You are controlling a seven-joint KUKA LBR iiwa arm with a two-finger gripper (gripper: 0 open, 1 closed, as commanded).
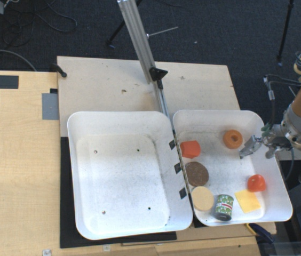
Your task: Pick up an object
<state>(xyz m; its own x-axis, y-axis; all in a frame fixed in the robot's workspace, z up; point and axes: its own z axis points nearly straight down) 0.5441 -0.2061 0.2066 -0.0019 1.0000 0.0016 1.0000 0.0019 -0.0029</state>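
Orange is the colour I look at first, because the small orange ring shaped like a doughnut (233, 138) lies in the right white bin (214, 116), close to my end effector (258, 145). The end effector hangs at the right rim of that bin, just beside the ring but not touching it. I see nothing between its fingers, and I cannot tell if they are spread or closed, as they are too small and dark from up here. The ring looks light and a bit soft, like foam or rubber, so I think it would not break. It has a hole in the middle, so I would pinch it across one side of the rim, or squeeze it across the whole outside. Other things lie in the same bin. An orange-red block (190, 149) sits near the wall between the bins. Below it lies a flat brown round disc (197, 173), and then a pale tan round disc (203, 198). The two flat discs look hard to grab, as they lie low. A small green and white can (224, 207) lies near the front, and it may roll. Next to it is a flat yellow square (247, 201), and a small red ball-like thing (256, 183) sits above that. The left white bin (81, 143) is next door on the surface.
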